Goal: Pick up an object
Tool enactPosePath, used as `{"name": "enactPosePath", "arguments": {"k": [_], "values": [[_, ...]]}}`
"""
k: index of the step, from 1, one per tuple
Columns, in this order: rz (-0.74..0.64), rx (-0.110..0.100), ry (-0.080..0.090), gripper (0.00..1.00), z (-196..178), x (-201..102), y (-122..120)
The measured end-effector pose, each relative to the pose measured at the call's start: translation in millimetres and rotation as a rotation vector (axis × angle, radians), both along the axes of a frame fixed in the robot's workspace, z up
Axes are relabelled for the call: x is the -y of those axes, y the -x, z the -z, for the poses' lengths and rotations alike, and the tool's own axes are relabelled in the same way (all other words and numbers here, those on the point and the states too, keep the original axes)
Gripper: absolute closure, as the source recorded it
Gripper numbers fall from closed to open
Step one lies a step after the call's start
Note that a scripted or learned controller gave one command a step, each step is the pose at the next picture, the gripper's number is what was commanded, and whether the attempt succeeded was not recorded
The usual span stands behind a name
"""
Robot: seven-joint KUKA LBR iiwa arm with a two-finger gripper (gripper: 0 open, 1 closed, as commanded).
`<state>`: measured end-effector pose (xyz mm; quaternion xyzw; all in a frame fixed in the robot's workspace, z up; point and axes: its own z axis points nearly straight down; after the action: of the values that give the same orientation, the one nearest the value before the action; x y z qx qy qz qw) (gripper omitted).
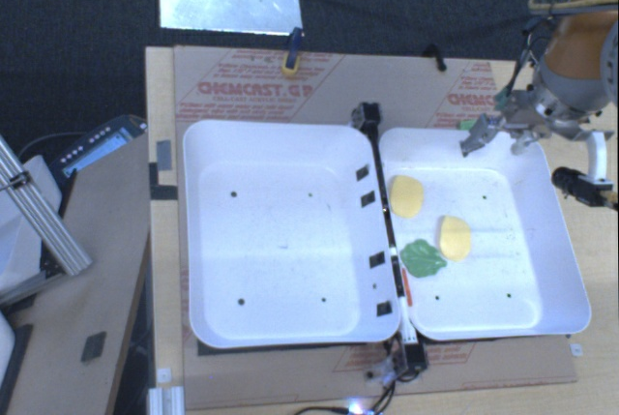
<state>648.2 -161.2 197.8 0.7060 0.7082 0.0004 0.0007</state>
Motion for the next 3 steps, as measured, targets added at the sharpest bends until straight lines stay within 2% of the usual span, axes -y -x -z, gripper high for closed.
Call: {"name": "enactPosePath", "arguments": {"k": [1, 2, 3], "values": [[-0.003, 0.004, 0.001, 1.0, -12, 0, -1], [-0.009, 0.007, -0.002, 1.0, -68, -83, -23], [-0.009, 0.005, -0.003, 1.0, -105, -171, -21]]}}
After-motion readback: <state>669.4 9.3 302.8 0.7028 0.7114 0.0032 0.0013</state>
